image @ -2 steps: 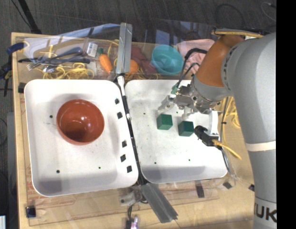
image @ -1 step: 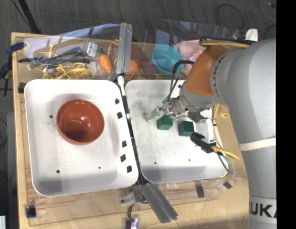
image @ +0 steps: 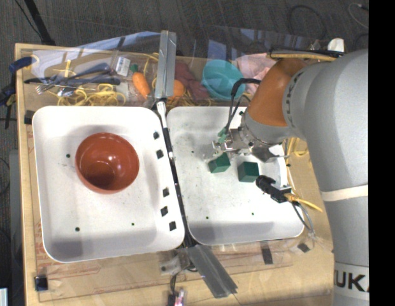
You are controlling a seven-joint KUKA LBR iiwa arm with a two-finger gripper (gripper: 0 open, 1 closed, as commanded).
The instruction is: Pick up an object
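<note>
Item 1. Gripper (image: 224, 146): seen over the right bin (image: 204, 228), slightly toward 12 o'clock from that bin's centre. It is carried by the grey arm (image: 325, 120), which enters from 3 o'clock, with the orange band (image: 271, 101) above the wrist. Whether the gripper is released or clenched cannot be told, and nothing is seen to be grasped.

Item 2. First green block (image: 218, 165): found on the floor of the right bin, just at 6 o'clock of the gripper; whether it is touched cannot be told.

Item 3. Second green block (image: 248, 171): placed just at 3 o'clock of the first, apart from it by a narrow gap.

Item 4. Red-brown bowl (image: 108, 161): set upright in the left bin (image: 89, 228), toward 10 o'clock from that bin's centre.

Item 5. Clutter at 12 o'clock, outside both bins: a teal object (image: 220, 76), a small orange piece (image: 140, 83) and a yellow tangle (image: 89, 95) are noted on the bench.
</note>
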